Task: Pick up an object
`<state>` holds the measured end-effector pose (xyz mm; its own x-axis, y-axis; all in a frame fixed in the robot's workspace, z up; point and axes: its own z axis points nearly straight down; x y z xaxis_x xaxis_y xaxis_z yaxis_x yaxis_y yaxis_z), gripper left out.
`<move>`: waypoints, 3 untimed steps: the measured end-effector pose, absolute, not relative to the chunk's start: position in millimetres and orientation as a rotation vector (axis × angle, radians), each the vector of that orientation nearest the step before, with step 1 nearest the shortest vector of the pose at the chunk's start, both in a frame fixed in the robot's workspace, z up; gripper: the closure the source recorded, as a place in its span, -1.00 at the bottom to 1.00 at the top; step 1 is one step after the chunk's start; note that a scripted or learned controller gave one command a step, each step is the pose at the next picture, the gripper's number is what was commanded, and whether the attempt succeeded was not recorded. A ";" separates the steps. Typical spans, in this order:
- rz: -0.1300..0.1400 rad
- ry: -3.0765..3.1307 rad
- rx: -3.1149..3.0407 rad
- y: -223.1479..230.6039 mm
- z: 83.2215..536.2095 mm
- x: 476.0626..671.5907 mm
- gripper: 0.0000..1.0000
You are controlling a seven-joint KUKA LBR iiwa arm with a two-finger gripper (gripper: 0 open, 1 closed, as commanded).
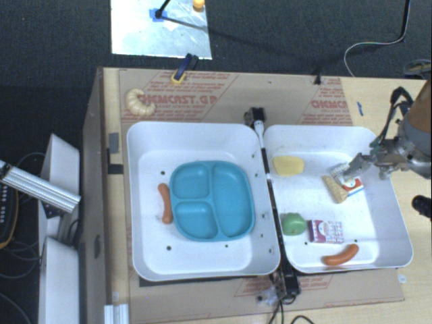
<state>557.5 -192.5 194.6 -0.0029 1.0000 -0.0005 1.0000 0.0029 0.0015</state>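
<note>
While the gripper [349, 175] hangs at 3 o'clock in the right bin [388, 201], whether its fingers grip the tan bread piece [333, 189] touching them is unclear.

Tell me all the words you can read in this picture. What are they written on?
"CHEMCAST GP": red print on the brown cardboard sheet under the bins, clearest behind the left bin.
The same red print repeats at the cardboard's right rear, too blurred to read surely.
Small carton in the right bin: its label is too small to read.
</note>
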 end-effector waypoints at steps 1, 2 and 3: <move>0.000 2.227 2.217 -187.0 122.4 585.4 -1.00; 0.001 2.226 2.216 -150.1 113.9 564.6 -1.00; 0.002 2.220 2.217 -189.3 137.8 601.5 -1.00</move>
